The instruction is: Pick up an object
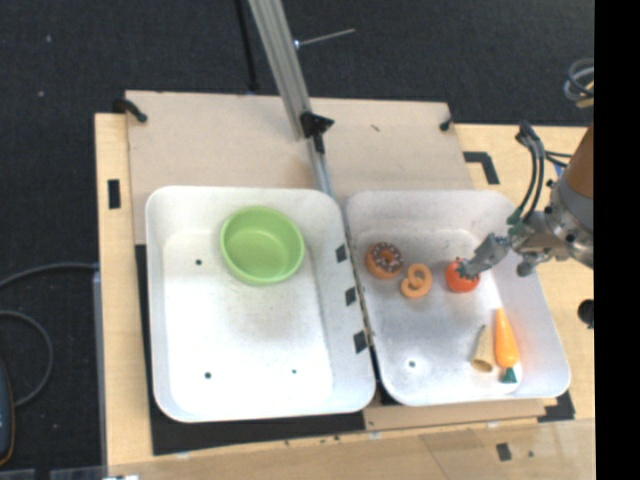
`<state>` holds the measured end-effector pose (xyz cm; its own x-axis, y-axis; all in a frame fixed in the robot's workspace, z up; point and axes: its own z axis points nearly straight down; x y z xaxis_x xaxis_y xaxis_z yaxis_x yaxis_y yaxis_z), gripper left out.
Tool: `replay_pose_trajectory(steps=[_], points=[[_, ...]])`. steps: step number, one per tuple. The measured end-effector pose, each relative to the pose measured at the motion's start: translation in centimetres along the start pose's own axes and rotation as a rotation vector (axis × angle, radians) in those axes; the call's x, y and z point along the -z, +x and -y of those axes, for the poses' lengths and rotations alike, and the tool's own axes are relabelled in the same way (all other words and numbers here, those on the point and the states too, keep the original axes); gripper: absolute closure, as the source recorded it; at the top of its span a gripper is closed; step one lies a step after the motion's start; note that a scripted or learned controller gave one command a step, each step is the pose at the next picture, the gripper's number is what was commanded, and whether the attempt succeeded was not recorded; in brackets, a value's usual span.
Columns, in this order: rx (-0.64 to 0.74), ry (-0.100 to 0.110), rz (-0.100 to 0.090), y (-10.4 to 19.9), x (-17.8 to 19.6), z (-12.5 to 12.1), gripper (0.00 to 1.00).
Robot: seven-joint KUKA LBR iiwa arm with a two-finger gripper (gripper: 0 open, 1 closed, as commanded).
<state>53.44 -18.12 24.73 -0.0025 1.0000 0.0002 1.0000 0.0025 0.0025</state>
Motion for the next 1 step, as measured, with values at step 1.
replay_pose_trajectory(steps=[1], points=[[-0.001,0.0,0.0,0.0,0.0,0.0,0.0]])
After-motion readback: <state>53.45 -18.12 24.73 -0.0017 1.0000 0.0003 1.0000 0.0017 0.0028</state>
